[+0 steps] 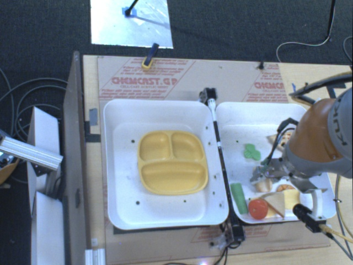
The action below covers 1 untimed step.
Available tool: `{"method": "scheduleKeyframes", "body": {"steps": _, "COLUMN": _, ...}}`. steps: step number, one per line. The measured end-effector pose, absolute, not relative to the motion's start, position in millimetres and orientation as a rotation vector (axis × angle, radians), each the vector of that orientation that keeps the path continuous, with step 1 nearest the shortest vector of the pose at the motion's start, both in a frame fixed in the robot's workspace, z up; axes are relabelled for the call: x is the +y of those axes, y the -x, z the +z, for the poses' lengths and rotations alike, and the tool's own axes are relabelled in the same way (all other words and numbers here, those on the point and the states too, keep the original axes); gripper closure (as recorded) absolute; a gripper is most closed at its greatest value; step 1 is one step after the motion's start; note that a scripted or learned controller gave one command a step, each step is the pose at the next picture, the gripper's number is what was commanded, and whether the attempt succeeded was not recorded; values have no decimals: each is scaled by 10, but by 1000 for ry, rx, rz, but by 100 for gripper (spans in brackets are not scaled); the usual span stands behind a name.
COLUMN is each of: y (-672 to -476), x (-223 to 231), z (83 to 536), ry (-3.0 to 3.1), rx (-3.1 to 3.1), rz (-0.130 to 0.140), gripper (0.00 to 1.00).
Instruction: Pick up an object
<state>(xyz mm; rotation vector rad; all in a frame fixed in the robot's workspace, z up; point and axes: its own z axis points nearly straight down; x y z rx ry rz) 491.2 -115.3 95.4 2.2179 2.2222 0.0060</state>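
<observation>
On the far left, off the tabletop (182,73), grey cables (22,95) lie on the dark floor beside a white box (44,164). A small yellow and blue item (149,59) rests on the tabletop's far edge.

Left bin (118,203): contains one yellow divided plate (172,162) at its centre, three compartments, nothing in them.

A black bar (216,137) runs along the seam between the two bins.

Right bin (242,120): contains a green leaf-shaped piece (252,152) near the middle, a green stick (239,197) against the left wall, a red tomato-like ball (257,208) just beside it, and a pale wedge (276,203) touching the ball. Yellow and orange pieces (287,192) lie beside the wedge.

My arm (317,137) covers the right part of this bin. My jaws (265,173) sit low, between the leaf-shaped piece and the wedge. I cannot tell their state.
</observation>
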Motion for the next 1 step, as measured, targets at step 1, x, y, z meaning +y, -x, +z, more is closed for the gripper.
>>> {"method": "scheduleKeyframes", "body": {"steps": 1, "y": -5578, "x": -307, "z": 1902, "ry": -2199, "rx": 2231, "rz": 18, "gripper": 100}}
